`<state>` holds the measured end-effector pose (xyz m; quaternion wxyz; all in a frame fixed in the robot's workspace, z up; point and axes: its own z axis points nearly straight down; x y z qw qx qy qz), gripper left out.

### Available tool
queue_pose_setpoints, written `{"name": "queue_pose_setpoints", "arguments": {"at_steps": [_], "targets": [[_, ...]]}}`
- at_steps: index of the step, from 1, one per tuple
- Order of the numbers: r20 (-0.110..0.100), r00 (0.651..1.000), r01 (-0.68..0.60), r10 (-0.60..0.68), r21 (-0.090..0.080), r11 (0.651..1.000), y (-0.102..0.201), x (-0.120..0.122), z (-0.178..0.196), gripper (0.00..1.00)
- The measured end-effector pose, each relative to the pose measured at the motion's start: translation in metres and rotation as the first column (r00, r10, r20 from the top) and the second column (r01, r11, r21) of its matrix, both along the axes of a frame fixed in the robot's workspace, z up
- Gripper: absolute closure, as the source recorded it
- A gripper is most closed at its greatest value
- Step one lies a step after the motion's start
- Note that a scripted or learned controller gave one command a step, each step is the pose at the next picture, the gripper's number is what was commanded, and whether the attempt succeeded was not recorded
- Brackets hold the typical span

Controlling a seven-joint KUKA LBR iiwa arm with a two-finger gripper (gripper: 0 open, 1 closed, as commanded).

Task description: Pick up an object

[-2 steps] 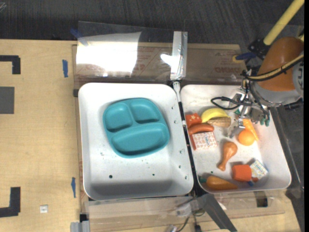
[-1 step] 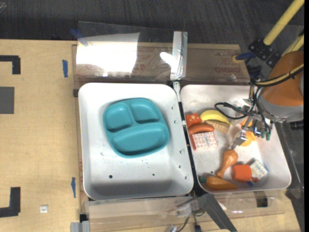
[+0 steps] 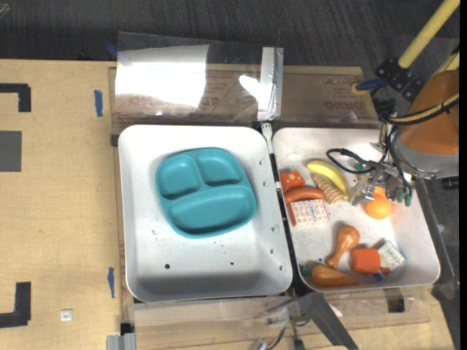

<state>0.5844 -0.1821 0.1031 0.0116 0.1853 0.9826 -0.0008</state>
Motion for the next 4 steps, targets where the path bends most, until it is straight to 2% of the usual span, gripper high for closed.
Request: {"name": "queue_pose_setpoints", "arguments": {"at_steps": [1, 2, 3, 4], "targets": [[-0.005, 1.000, 0.000, 0.000, 0.003, 1.000, 0.053, -0.018, 0.087, 1.00], [-0.011, 1.000, 0.000, 0.000, 0.006, 1.000, 0.086, 0.025, 0.116, 1.00], [-0.015, 1.000, 0.003, -0.003, 0.005, 1.000, 0.084, 0.024, 0.114, 0.00], [-0.024, 0.928, 0.371, -0.371, 0.006, 0.929, 0.076, 0.046, -0.007, 0.00]]}}
